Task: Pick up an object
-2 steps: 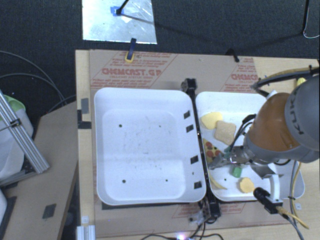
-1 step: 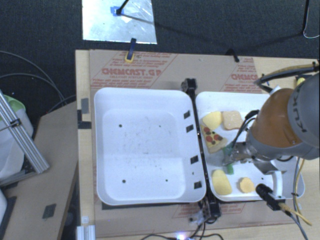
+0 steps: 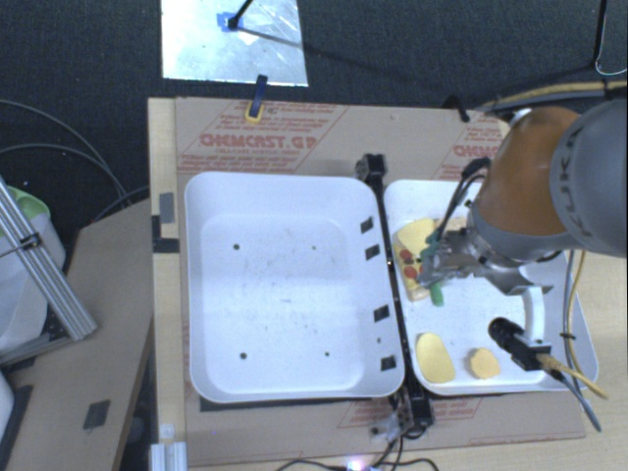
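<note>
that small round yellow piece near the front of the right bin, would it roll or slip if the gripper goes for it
The round yellow piece looks low and flattish, so it would probably slide rather than roll. Its smooth look and the bin's slick white floor suggest it may skid when nudged. It looks small, likely light.

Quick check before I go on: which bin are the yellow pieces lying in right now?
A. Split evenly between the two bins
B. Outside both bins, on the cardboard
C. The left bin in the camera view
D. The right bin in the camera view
D. The yellow pieces lie on the floor of the right bin, near its front edge, under the arm.
</note>
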Tool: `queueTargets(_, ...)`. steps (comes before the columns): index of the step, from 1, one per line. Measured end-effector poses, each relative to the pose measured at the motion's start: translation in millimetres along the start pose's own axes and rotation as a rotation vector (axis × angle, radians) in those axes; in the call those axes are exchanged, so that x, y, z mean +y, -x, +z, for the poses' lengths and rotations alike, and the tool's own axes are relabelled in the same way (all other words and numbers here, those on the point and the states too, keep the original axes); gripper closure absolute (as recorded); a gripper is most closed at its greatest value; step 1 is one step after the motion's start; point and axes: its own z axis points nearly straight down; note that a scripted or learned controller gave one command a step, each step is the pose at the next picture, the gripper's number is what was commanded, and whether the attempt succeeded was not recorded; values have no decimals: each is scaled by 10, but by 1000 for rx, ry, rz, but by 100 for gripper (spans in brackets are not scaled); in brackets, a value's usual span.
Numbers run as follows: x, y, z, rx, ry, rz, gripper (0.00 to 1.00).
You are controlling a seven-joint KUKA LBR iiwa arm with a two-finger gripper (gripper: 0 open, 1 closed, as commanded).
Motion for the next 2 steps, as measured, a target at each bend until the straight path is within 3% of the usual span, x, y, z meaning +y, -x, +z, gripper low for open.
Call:
queueTargets(1, 6, -647, 54, 1, -10, 0, 100)
queueTargets(2, -269, -702, -1760, 2, 9, 4, 100)
